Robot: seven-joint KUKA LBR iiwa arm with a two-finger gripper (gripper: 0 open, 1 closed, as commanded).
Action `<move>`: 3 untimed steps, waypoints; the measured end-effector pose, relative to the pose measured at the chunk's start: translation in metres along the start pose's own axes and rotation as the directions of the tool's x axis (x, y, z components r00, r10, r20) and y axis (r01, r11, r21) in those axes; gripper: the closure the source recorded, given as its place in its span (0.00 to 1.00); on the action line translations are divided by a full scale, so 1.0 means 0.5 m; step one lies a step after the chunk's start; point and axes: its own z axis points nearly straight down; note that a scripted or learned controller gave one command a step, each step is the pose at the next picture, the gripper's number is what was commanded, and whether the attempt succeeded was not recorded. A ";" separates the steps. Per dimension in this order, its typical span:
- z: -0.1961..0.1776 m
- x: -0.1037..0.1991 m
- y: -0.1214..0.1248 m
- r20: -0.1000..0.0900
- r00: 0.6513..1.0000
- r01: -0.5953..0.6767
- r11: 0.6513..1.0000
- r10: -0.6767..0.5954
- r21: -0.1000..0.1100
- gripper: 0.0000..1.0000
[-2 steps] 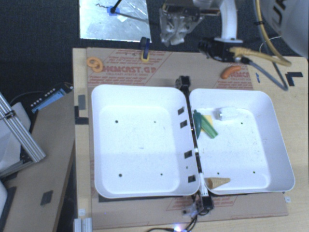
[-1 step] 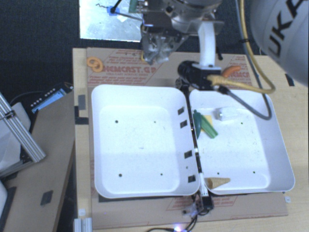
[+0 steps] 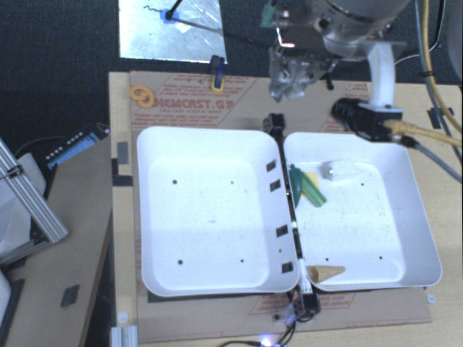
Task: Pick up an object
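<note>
The right bin [image 3: 405, 215] holds a green elongated object [image 3: 309, 187] near its left wall, with a small pale yellow piece [image 3: 314, 178] touching it. A clear, whitish object [image 3: 341, 170] lies just right of them. A tan wedge [image 3: 327, 272] rests at the bin's front left corner. My gripper [image 3: 291, 84] hangs high above the back edge of the bench, behind the seam between the two bins and well away from all the objects. Nothing shows under it.
The left bin [image 3: 210, 208] sits beside the right one, with black clips [image 3: 275, 186] along the shared edge. An orange ring [image 3: 142, 96] and a blue-yellow clamp [image 3: 217, 74] lie on the cardboard behind. A foil sheet [image 3: 172, 20] lies farther back.
</note>
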 end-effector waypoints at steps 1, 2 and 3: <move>0.365 0.147 -0.015 0.004 1.000 0.013 1.000 -0.014 0.017 1.00; 0.409 -0.003 -0.092 0.002 1.000 0.000 1.000 0.000 0.006 1.00; 0.106 0.039 -0.090 -0.009 1.000 0.011 1.000 -0.011 -0.017 1.00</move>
